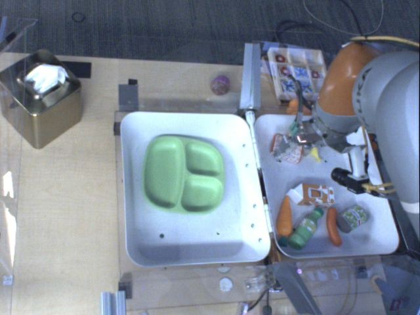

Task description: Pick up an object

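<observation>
The two bins (141, 241) were white. The divided plate (184, 173) was pale green. Right of the plate, a carrot (284, 216) was orange, the bottle (306, 227) green, the sausage (333, 227) red-orange, and the small carton (314, 193) white with orange print. Left of the plate, the box (41, 113) was brass-gold. The arm (367, 87) was grey with an orange band.

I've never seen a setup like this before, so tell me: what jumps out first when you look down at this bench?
The big green divided plate lying in the left white bin catches the eye first. Next comes the bulky grey and orange arm reaching in from the right over the right bin, where small items are scattered: a carrot, a green bottle and a small can. A brass-coloured box sits at the far left.
</observation>
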You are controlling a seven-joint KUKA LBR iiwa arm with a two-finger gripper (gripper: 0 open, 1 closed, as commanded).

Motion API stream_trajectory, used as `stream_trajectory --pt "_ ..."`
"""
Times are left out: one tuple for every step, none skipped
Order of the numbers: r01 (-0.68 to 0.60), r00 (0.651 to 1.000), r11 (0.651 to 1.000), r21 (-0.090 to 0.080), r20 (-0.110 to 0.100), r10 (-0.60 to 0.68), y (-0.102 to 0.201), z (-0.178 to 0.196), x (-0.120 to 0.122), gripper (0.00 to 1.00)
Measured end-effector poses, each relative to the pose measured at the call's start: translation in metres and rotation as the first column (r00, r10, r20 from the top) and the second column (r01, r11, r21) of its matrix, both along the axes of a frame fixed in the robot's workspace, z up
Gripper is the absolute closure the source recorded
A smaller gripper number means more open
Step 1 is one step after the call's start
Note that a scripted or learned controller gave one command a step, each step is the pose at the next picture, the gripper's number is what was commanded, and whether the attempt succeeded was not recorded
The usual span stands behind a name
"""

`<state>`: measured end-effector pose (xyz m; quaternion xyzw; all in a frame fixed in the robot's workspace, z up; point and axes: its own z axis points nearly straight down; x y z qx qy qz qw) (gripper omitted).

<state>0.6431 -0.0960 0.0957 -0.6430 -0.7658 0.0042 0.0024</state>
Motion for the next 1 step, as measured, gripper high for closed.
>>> stream_trajectory --pt "-0.037 0.999 0.999 0.004 0.015 0.037 0.0765 0.0894 0.025 1.0"
